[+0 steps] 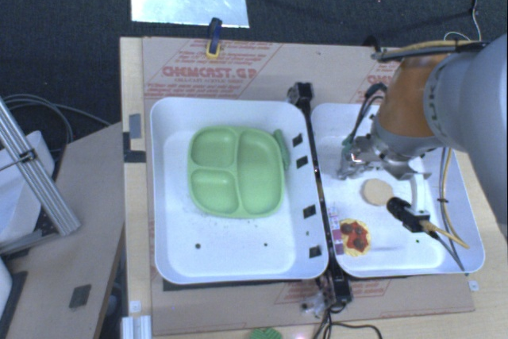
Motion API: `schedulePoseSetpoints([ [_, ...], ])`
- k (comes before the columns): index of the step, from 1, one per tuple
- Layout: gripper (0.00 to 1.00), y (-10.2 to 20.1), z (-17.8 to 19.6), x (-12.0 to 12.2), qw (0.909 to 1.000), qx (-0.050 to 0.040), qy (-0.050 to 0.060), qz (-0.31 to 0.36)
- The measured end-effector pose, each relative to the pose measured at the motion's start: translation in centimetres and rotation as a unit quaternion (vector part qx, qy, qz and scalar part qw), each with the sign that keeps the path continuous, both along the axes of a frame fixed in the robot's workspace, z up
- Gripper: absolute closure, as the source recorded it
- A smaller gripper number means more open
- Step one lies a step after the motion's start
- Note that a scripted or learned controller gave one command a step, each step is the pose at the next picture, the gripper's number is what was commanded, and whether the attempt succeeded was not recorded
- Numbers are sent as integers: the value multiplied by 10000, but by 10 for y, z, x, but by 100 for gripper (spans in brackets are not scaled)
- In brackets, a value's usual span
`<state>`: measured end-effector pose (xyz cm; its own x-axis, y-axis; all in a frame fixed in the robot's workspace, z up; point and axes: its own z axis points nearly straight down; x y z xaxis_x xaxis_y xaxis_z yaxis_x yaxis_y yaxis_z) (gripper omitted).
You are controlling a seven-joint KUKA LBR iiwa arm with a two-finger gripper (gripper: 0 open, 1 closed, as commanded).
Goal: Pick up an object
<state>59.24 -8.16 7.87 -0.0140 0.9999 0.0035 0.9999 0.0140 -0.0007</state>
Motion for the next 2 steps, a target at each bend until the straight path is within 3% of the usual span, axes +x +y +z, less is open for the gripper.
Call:
schedulePoseSetpoints([
  [1,100,-27,106,35,10000,-34,-73,-48],
  [2,100,-74,90,5,10000,-27,-5,-87],
])
